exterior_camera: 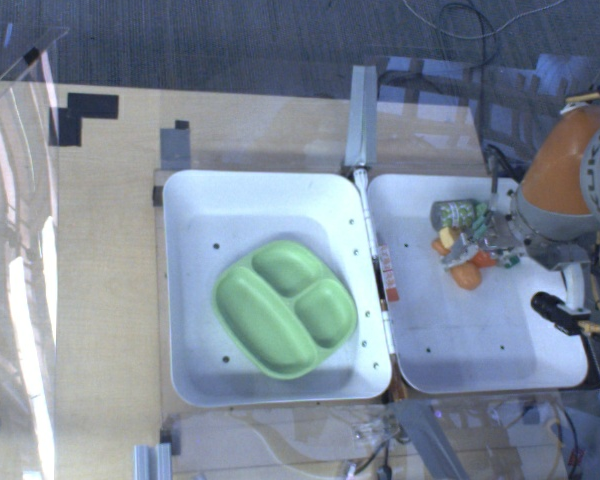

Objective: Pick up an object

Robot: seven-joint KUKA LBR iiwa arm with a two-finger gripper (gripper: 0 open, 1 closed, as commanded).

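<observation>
I see the gripper (pixel 477 243) low in the right bin (pixel 480 358) over small orange pieces (pixel 466 276) — finger state I cannot tell — beside a green-labelled can (pixel 454 212) lying lengthwise left-right, writing unreadable.

The green divided plate (pixel 285 308), with three compartments, lies in the left white bin (pixel 190 368), well to the left of the end effector (pixel 472 246) and slightly nearer the camera. A red-and-white label strip (pixel 387 273) sits on the rim between the bins, left of the end effector. Black tape marks (pixel 80 114) lie on the wooden bench (pixel 100 288), far left. A black cable (pixel 460 13) loops on the floor beyond.
</observation>
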